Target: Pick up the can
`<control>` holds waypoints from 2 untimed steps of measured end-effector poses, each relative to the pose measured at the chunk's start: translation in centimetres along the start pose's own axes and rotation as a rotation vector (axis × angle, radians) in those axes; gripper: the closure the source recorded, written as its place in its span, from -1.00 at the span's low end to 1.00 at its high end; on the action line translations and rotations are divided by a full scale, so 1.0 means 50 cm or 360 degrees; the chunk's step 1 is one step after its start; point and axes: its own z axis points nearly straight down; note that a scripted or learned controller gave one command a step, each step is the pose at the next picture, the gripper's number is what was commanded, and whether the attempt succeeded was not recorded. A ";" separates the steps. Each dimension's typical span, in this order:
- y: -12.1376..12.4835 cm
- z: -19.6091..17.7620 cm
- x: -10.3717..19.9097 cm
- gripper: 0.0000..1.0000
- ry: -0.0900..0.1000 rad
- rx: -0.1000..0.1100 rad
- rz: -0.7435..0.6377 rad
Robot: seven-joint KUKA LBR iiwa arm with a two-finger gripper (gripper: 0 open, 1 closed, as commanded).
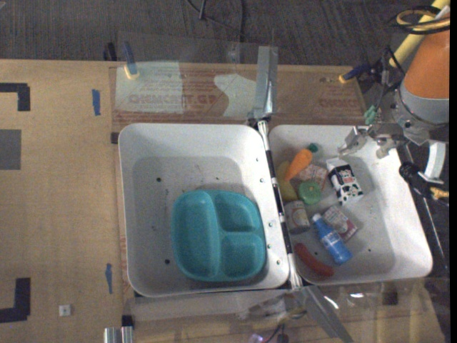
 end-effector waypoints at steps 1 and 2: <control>0.000 0.000 0.000 -1.00 0.0000 0.0000 0.0000; -0.106 0.213 -0.082 -1.00 -0.0002 -0.0007 0.0214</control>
